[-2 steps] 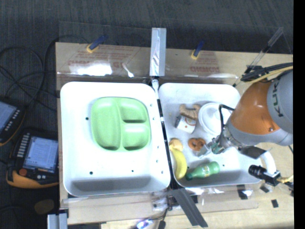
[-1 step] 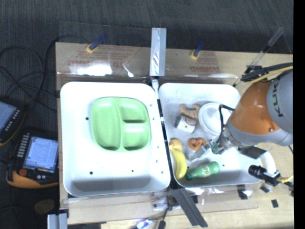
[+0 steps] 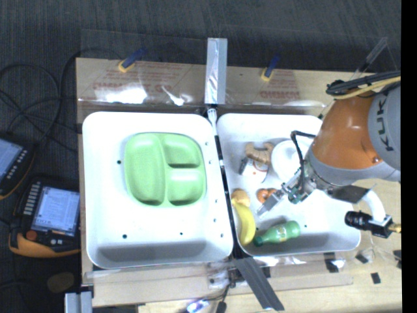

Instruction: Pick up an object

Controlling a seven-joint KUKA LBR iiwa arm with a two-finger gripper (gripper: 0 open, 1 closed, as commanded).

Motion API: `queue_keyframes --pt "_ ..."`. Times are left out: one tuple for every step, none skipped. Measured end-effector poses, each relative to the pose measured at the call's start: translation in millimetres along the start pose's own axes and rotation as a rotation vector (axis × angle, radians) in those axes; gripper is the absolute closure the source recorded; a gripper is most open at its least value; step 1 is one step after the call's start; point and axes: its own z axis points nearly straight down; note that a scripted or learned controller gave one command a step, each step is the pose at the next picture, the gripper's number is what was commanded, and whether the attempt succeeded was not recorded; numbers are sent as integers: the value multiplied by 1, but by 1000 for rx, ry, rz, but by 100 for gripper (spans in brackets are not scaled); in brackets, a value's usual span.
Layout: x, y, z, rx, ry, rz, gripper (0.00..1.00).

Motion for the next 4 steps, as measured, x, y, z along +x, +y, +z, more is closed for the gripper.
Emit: queue_keyframes --pt "-88 86 68 -9 -11 125 0" --pt "-117 121 70 22 14 67 0" --pt "-110 127 70 30 0 104 0" --pt "-107 130 70 29 -1 164 0"
